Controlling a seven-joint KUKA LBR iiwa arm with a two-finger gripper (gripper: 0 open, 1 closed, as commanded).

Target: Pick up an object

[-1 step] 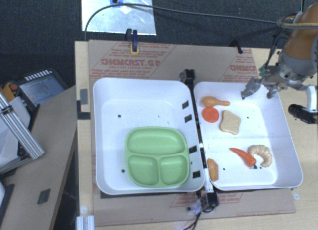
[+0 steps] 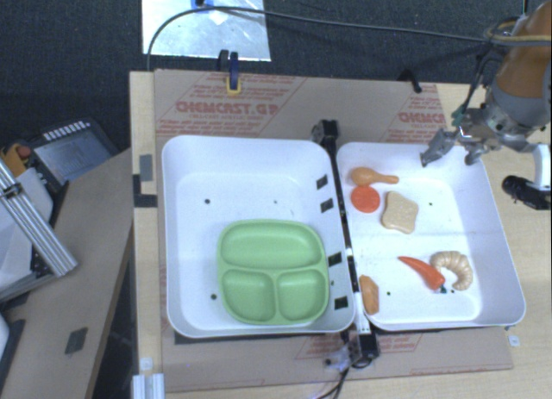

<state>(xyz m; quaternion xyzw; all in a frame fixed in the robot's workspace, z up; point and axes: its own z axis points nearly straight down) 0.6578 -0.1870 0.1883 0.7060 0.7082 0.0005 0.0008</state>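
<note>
The jaws stood apart and empty at the far right corner of the right bin, hanging above its rim with nothing between the fingers. The task's candidates lay below in that bin: a slice of toast near the middle, a round red piece just beside it, a drumstick behind that, and a red chili touching a shrimp toward the near edge. The left bin bore a green divided plate. The toast looked the soundest target: it lay apart enough for fingers either side. Descending squarely over it, with the fingers spanning its narrower width, would likely serve best.
</note>
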